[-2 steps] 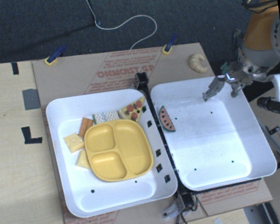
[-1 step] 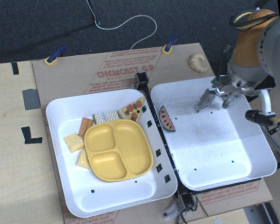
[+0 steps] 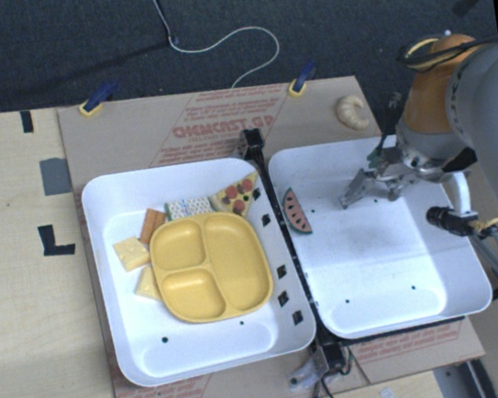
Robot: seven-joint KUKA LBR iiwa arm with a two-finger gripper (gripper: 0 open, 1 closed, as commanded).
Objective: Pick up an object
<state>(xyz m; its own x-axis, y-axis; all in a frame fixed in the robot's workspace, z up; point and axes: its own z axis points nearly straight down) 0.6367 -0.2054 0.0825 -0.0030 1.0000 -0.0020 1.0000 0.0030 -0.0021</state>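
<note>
A toy watermelon slice [image 3: 295, 211] lies in the right bin [image 3: 386, 307], close to its left wall. My gripper [image 3: 369, 195] hangs over the upper middle of that bin, to the right of the slice and apart from it. It is open, with nothing between its fingers. In the left bin [image 3: 132, 345] sits a yellow divided plate [image 3: 211, 266]. Around the plate's upper edge lie a pizza slice [image 3: 239, 193], a patterned piece [image 3: 187, 208], a brown stick [image 3: 151, 225] and a pale yellow cracker [image 3: 131, 254].
A beige lump [image 3: 353, 111] rests on the cardboard behind the right bin. Two clips [image 3: 97, 99] [image 3: 302, 76] hold the cardboard's far edge, and a white cable [image 3: 226, 44] loops behind it. A black divider [image 3: 278, 235] runs between the bins.
</note>
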